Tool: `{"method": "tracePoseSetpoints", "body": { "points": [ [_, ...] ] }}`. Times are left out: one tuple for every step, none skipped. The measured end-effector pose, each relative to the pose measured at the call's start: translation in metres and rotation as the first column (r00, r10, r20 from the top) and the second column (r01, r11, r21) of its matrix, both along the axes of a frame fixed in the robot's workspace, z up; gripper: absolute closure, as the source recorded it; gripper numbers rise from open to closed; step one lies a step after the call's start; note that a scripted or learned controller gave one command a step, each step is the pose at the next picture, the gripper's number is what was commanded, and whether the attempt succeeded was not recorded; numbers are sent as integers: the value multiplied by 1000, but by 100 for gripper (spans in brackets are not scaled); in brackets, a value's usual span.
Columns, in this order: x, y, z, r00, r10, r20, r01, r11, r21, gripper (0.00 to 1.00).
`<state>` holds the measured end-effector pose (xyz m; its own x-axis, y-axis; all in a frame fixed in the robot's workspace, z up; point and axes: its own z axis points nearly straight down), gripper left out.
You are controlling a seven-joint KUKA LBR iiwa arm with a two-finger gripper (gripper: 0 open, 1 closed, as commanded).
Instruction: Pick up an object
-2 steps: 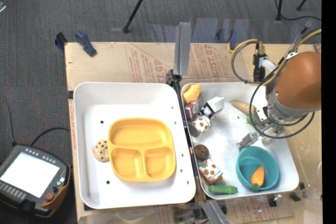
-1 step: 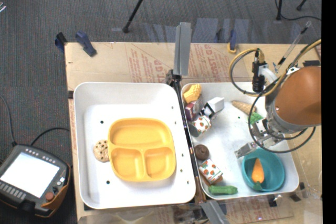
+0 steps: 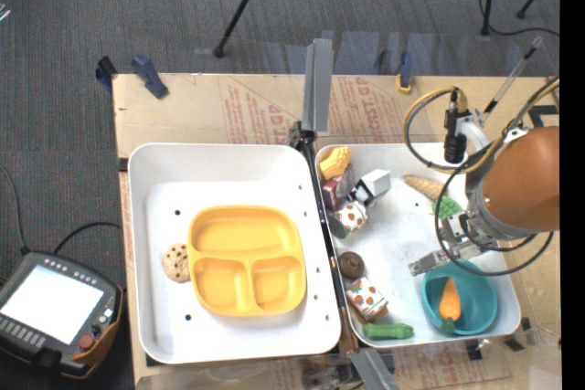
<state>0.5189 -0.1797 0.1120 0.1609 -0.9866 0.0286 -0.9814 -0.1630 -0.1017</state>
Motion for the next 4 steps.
{"method": "tracePoseSetpoints", "body": {
  "points": [
    [-7,-3,5,993,-118,22,118,993,7,0],
    [-6,-9,5,988,-153,19,153,988,12,0],
    [-6,-8,5,984,-175,20,175,985,14,0],
    [-5,-8,4,975,-223,14,222,975,20,0]
  ]
}}
